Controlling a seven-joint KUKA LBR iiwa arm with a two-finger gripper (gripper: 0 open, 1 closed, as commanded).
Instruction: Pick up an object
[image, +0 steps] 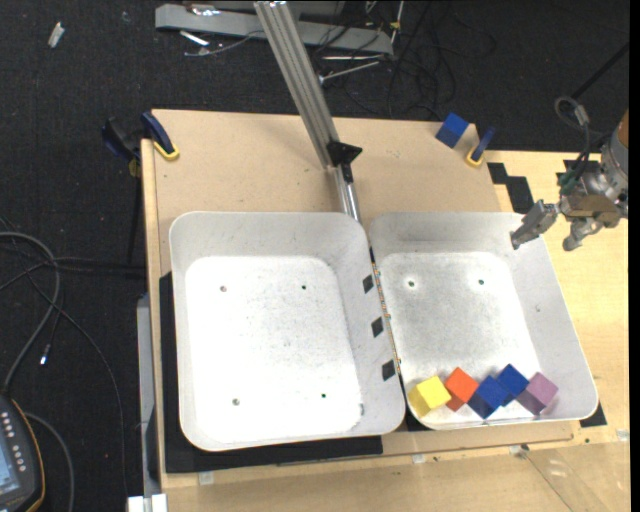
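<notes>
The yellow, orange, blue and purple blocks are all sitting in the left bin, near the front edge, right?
Not quite. The yellow block, orange block, blue blocks and purple block sit in the right bin, not the left. They are near its front edge, as the camera view shows.

Blue clamps (153, 133) on bench corners (250, 160)

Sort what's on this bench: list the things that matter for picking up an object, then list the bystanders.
For the job:
- yellow cube
- orange cube
- blue cubes
- purple cube
- right bin holding them
- claw, open, at that bin's far right corner

Just lying about:
- left bin
- blue block on the bench's far edge
- clamps at the far corners
</notes>
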